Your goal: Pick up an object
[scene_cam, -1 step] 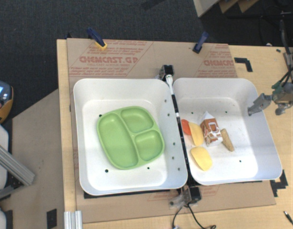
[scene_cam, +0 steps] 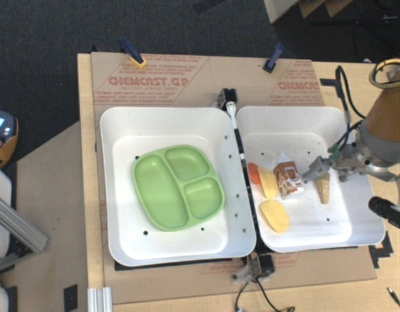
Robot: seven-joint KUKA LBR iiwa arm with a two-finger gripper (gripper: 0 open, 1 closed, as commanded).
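The right bin (scene_cam: 297, 119) holds several small items. A brown and white packet (scene_cam: 287, 179) lies near its middle. A pale yellow piece (scene_cam: 269, 183) and an orange piece (scene_cam: 253, 172) sit to the packet's left. A yellow lump (scene_cam: 275, 215) rests nearer the front. A tan cone-shaped piece (scene_cam: 324, 190) lies to the right. My gripper (scene_cam: 315, 168) reaches in low from the right, its tip just right of the brown packet and above the tan cone. Nothing shows held in it.
The left bin (scene_cam: 115, 174) holds a green three-compartment plate (scene_cam: 178, 186). A black divider strip (scene_cam: 240, 158) runs between the bins. The arm's orange band (scene_cam: 387, 119) and cables hang over the right bin's far right rim.
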